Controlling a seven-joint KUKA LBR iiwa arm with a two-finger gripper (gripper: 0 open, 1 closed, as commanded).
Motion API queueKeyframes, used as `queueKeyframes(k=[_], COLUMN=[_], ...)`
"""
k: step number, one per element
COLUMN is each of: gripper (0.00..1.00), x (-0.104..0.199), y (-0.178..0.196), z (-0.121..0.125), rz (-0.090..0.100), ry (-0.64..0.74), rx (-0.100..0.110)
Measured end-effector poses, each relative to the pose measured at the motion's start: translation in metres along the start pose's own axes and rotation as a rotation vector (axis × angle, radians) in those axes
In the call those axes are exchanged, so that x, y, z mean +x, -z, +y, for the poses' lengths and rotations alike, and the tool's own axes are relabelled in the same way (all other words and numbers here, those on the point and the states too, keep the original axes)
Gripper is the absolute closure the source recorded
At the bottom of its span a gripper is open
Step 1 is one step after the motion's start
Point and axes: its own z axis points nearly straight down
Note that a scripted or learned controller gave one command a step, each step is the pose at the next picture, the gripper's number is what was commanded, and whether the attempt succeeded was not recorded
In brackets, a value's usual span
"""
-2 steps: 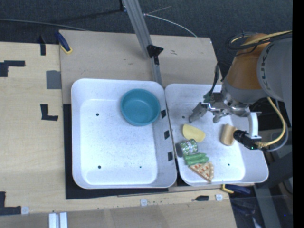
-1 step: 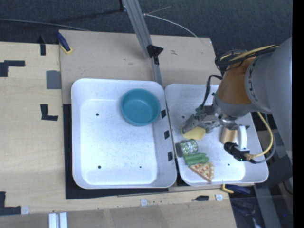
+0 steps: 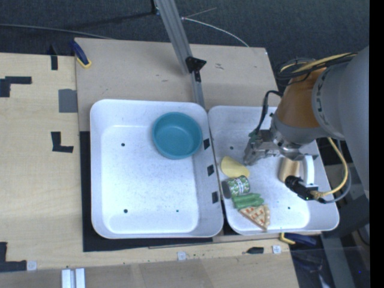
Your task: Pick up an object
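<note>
1. So here's me: grey arm (image 3: 342,95) reaching in from 3 o'clock, orange band (image 3: 297,104) above the wrist, gripper (image 3: 252,155) hanging low over the right bin (image 3: 300,218).
2. My jaws: honestly can't tell if they're apart or together, the tips are just a dark blur from up here. I don't see anything between them.
3. Stuff in the right bin sits in a little column along its left side. The yellow piece (image 3: 234,167) is on top, just at my 7 o'clock, close to the tips but whether we're touching I can't say.
4. Right below it at 6 o'clock is the can (image 3: 238,186), green label, lying on its side.
5. Below that a green piece (image 3: 247,200), then an orange wedge (image 3: 256,215) near the bin's bottom edge. The can, green piece and wedge run down touching or nearly so.
6. Left bin (image 3: 120,185) has a blue bowl (image 3: 176,135) upright near its top right corner, at about 9 o'clock from me and well apart.
7. A grey pole (image 3: 177,35) slants in from 12 o'clock, ending between the bins.
</note>
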Motion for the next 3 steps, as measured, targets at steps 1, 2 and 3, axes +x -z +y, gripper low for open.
queueKeyframes(k=[1,2,3], gripper=[1.00,1.00,1.00], x=[0.005,0.014,0.015], y=[0.054,0.107,0.123], z=[0.010,0.005,0.005], rz=[-0.001,0.000,0.000], ry=[-0.001,-0.001,-0.001], rx=[-0.007,-0.008,-0.004])
